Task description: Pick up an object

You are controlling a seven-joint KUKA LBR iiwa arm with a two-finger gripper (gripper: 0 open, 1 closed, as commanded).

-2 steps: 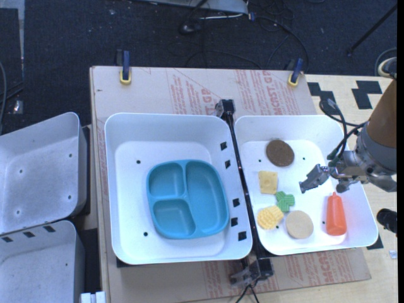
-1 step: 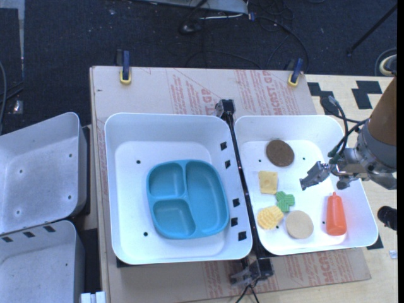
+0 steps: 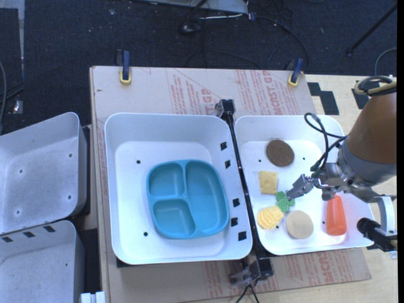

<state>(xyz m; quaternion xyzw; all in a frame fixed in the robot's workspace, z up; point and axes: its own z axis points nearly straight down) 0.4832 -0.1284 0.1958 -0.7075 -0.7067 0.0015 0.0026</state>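
In the right white bin (image 3: 353,242), along its near edge, lie a yellow ridged piece (image 3: 270,218), a round beige piece (image 3: 299,225) and an orange carrot-shaped piece (image 3: 335,215). Just beyond, the gripper (image 3: 294,193) sits over a small green piece (image 3: 284,201); whether its jaws grip cannot be told. Farther back are a yellow wedge (image 3: 268,182) and a round brown disc (image 3: 279,152). The left white bin (image 3: 126,169) holds a blue three-compartment plastic tray (image 3: 187,198).

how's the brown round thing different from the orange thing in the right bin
The brown disc is dark, round and flat; the orange piece is bright, long and rounded like a carrot. The brown disc lies near the far side of the right bin, left of the arm; the orange piece lies near the bin's near right corner, just below the wrist. Both rest loose on the bin floor, not held.
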